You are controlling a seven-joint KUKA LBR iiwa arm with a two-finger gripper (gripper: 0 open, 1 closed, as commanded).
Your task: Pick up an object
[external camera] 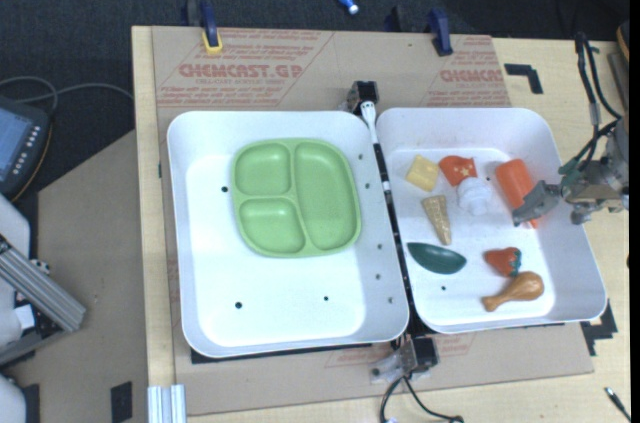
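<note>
gripper: sits at the right side of the frame, over the right edge of the right bin, coming in from the right.
fingers: honestly can't tell if they're apart or together, it's just a grey blur down there. Nothing visibly sits between them.
orange block: closest thing to the gripper, just up-left of the tip and looks like it's touching or nearly so, though contact is unclear.
other stuff in the right bin: yellow cheese wedge upper left, red tomato-ish piece next to it, a clear whitish piece just below that, tan cone in the middle, dark green leaf-shaped thing below the cone, small red pepper and a brown drumstick lower right.
arm pose: the wrist end lies roughly level across the bin's right rim, tip pointing left into the bin.
left bin: holds a green divided plate, well apart from the gripper.
bench: cardboard-topped, both bins side by side on it.
</note>
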